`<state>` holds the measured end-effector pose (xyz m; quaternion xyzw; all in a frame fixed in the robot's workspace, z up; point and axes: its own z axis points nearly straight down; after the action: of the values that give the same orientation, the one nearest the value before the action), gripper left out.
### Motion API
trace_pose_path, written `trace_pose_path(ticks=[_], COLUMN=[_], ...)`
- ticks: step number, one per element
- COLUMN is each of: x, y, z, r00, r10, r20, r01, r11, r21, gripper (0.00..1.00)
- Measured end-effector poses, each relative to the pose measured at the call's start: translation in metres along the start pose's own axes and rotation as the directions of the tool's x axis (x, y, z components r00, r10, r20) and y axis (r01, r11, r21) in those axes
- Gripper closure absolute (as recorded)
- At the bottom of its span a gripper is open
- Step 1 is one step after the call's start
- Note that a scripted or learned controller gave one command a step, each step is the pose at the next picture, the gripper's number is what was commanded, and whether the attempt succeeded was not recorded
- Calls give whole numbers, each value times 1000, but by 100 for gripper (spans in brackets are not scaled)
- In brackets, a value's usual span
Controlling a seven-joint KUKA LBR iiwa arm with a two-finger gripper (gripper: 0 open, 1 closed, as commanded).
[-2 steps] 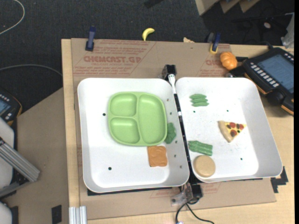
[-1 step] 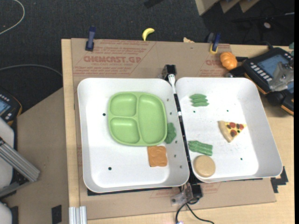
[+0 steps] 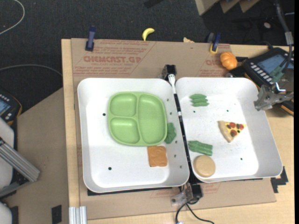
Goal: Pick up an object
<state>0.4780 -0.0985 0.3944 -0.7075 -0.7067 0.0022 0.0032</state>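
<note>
White plastic is what you see most of: two shallow bins side by side on a sheet of brown cardboard (image 3: 117, 57) at the centre of the frame. The left bin (image 3: 91, 134) holds a light green divided plate (image 3: 138, 118) with three compartments, lying flat near its middle. Tucked against the plate's lower right edge is a dark green piece (image 3: 170, 133), and just below the plate's lower right corner lies an orange slab (image 3: 158, 156) (it looks like toast, though you cannot be sure at this size).

The right bin (image 3: 261, 139) carries four things, well apart from each other for the most part. A green bean-like bundle (image 3: 199, 100) sits toward its upper left. A pizza slice (image 3: 231, 129) lies right of centre. Along the lower left, a second green bundle (image 3: 201, 147) sits just above a round tan cookie (image 3: 204, 166), nearly touching it.

The gripper (image 3: 267, 97) hangs at the right bin's upper right corner, at the rim, clear of all the objects; whether it is spread or closed you cannot tell from this angle, and nothing shows in its grasp.

Outside the bins, a small orange fruit (image 3: 228, 60) rests on the cardboard at upper right, a yellow banana (image 3: 148, 33) lies beyond the top edge, and two blue clamps (image 3: 90, 38) pin that edge down.
</note>
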Motion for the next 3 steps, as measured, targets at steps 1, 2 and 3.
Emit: trace_pose_path(ticks=[1,2,3], x=[67,82,137], y=[1,1,1], z=[-114,-36,-113], r00=[1000,1000,1000], r10=[-10,-3,-8], r20=[1,1,-1], r01=[10,3,8], r11=[1000,1000,1000], r21=[-24,1,-19], gripper=[100,100,100])
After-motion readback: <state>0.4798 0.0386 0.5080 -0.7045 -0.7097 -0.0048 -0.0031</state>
